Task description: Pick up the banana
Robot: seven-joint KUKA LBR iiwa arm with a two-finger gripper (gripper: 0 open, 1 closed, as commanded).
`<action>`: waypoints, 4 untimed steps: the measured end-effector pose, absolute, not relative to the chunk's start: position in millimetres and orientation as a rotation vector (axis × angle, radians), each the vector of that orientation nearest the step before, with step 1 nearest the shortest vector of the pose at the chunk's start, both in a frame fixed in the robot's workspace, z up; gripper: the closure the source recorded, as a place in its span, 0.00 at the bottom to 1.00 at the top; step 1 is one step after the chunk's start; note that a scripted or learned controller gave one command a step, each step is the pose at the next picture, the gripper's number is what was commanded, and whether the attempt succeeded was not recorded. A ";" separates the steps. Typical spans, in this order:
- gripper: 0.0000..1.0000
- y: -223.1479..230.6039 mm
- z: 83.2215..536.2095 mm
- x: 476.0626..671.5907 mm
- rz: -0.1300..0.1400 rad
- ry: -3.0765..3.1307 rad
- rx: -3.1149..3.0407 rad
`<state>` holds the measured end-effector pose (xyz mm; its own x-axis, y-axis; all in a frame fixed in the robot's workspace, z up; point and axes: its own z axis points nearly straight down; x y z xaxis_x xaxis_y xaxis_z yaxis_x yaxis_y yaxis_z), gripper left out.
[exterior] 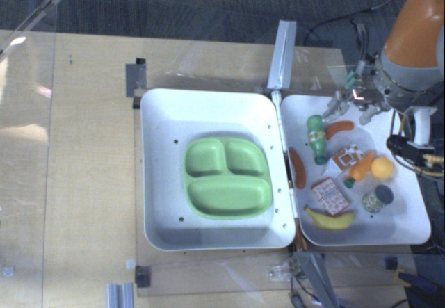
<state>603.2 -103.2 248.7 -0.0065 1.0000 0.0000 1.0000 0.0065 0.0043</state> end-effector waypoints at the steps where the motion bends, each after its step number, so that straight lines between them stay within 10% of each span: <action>1: 0.00 -92.7 153.9 629.2 0.003 2.343 2.090; 3: 0.00 -109.5 92.9 490.0 0.009 2.368 2.053; 4: 0.00 -96.5 92.0 493.2 0.012 2.558 1.787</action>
<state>493.2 -96.5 92.0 -0.3440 0.9389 -0.0127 0.9387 0.3442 0.0181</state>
